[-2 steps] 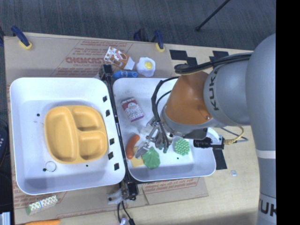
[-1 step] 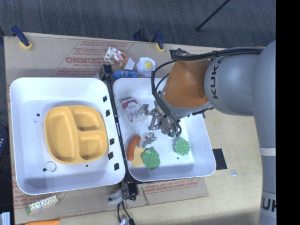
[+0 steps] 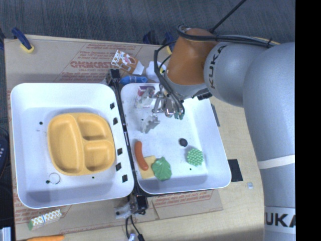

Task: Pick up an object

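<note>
2 bins below, the gripper (image 3: 150,118) hangs over the right bin (image 3: 213,134), grip unreadable, needing a descent onto the sausage (image 3: 141,155).

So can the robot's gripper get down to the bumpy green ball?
Probably yes. The green ball sits apart in the right bin, nothing on top, and the gripper hangs over that bin.

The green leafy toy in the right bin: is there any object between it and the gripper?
Nothing visible stands between them. The gripper hangs over the upper part of the right bin; the green leafy toy lies near the bin's front wall, with an orange sausage-shaped toy beside it, off the direct line.
</note>
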Controlling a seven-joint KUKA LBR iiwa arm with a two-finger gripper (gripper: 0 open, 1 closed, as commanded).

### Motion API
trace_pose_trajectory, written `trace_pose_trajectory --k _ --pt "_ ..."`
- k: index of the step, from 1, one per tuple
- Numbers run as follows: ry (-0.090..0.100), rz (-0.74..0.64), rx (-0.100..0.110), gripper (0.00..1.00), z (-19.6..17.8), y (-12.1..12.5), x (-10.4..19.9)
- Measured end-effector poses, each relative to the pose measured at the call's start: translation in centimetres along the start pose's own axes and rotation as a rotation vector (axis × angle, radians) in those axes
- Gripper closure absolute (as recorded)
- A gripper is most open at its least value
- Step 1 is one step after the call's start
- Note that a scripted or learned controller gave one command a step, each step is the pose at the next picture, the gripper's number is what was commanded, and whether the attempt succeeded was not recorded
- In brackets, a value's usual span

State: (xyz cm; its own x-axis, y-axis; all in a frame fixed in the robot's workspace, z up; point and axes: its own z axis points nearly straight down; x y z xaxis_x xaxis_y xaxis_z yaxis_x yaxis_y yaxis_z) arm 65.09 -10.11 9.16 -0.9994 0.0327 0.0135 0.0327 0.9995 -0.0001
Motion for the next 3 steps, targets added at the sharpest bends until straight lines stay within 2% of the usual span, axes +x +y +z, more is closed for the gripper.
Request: trace_pose_trajectory --k 1,2,3 --pt "-0.012 -0.114 0.001 0.00 0.0 0.8 4.4" --pt "0.016 0.145 -0.002 0.00 0.1 0.7 -0.1" --pt "-0.013 0.125 -0.001 0.00 0.0 0.7 2.3"
